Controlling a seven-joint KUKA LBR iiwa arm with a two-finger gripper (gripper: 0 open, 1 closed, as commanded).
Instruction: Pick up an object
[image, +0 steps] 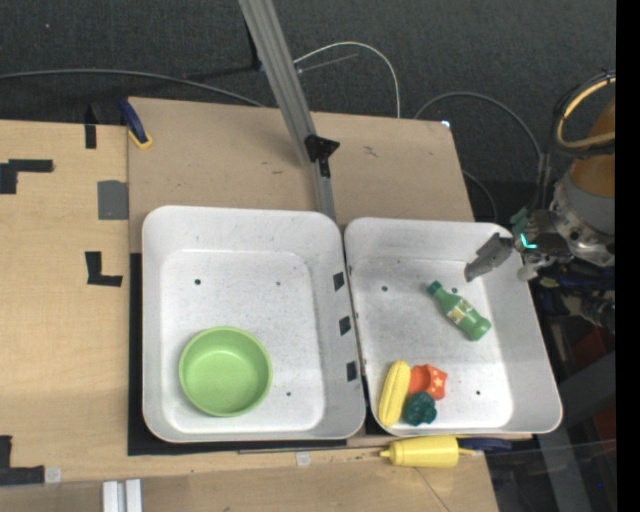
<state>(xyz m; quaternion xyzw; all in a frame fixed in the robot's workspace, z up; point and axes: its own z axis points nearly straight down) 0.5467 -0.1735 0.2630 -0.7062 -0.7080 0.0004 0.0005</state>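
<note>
Gripper (487, 258) over the right shallow white plastic bin (520, 400), nothing seen in it; can't tell whether it's wide or narrow.

Camera view: grey arm comes in from the right, grey tool tip sits above the bin's upper right area. Small green plastic bottle with a pale label (459, 310) lies tilted on the bin floor just below and slightly left of the tip, apart from it. Further below, near the bin's front wall: yellow banana-shaped toy (393, 391), orange-red toy piece (430, 379) and dark green lumpy toy (420, 408), bunched together and touching. Yellow plastic bottle (424, 452) lies on its side outside the bin, just past the front rim. Well to the left of the tip, the left shallow white bin (240, 225) holds a round light green bowl (225, 371) in its front left corner.
</note>
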